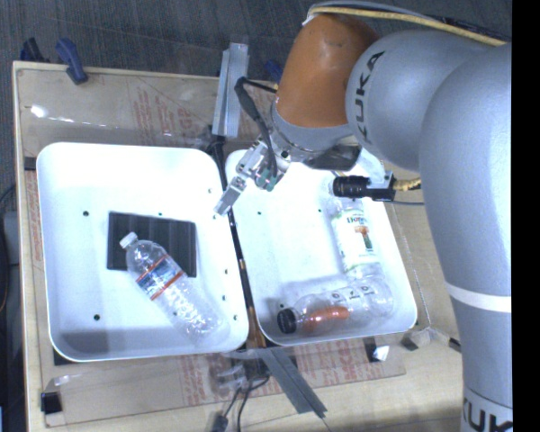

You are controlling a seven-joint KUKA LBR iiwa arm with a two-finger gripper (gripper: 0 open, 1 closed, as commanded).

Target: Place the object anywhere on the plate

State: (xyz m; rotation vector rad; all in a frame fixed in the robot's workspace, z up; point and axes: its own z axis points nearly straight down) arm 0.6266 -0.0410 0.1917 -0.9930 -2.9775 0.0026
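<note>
A wooden bench [117, 93] covered in clear plastic sheeting stands on dark carpet and carries two shallow white bins side by side. In the left bin [63, 241] lies a flat black plate [175, 232], a dark rectangle near the bin's middle. A clear water bottle [168, 286] with a white cap and a red-striped label lies on its side, tilted; its capped end rests on the plate's lower left part, and its body runs past the plate's lower edge toward the bin's near corner.

Across the divide from the plate, the right bin [279, 259] holds two more bottles. A clear bottle with a black cap [333, 309] lies along the bin's near edge. A white-labelled bottle [355, 237] lies farther back, along the bin's right side.

The gripper [243, 180] hangs above the seam between the bins, up and to the right of the plate and well apart from the water bottle. Its thin fingers point down and left toward the left bin's rim, slightly parted, with nothing between them. Behind it rises the arm [432, 97], grey with an orange band.
</note>
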